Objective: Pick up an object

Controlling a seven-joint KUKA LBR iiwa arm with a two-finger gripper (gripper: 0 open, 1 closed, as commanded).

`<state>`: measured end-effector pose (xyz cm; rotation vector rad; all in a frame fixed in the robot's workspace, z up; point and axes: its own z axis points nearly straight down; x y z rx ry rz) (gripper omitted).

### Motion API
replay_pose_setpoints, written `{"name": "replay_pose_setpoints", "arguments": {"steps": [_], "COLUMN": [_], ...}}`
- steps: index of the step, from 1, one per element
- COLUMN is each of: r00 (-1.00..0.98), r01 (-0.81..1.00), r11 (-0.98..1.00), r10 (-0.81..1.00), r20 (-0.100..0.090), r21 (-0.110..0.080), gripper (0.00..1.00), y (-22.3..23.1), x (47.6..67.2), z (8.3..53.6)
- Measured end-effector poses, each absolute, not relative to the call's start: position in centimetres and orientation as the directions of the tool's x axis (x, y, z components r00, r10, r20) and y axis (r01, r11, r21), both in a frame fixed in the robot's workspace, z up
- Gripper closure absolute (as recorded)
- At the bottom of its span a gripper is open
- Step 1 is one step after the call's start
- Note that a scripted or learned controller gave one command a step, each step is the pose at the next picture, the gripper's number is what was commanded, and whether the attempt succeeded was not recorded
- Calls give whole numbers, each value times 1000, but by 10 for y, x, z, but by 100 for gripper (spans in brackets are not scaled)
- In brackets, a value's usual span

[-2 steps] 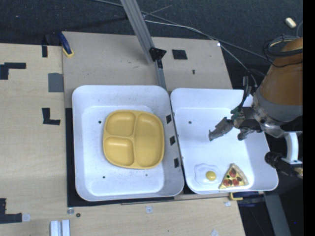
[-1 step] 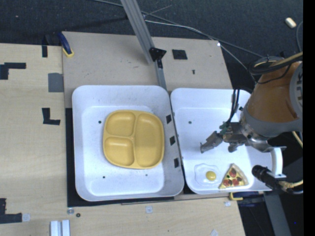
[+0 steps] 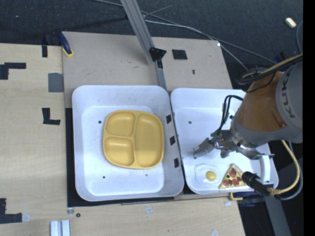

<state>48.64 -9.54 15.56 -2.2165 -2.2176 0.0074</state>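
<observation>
Fingers [image 3: 206, 148] prob. open, nothing btwn them, above fried egg [image 3: 207, 175]: white w/ 1 yellow yolk, flat.

The arm's [image 3: 268, 107] bulk covers the right bin's [image 3: 197, 102] far-right portion behind the pincer [image 3: 209, 149]; whether the pincer's fingers are apart or closed is too small to tell; just below and right of the pincer, the pizza slice's [image 3: 230, 177] toppings are blurred; the arm runs off the right edge.
</observation>
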Motion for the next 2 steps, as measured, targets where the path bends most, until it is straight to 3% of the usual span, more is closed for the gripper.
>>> {"name": "replay_pose_setpoints", "arguments": {"steps": [1,2], "r00": [0,-1], "r01": [1000,1000], "r11": [0,1], "r10": [1000,1000], "r20": [1,3], "r21": [-9,-6], "gripper": [0,100], "y": [-101,-99], "x": [490,491], "z": [95,108]}}
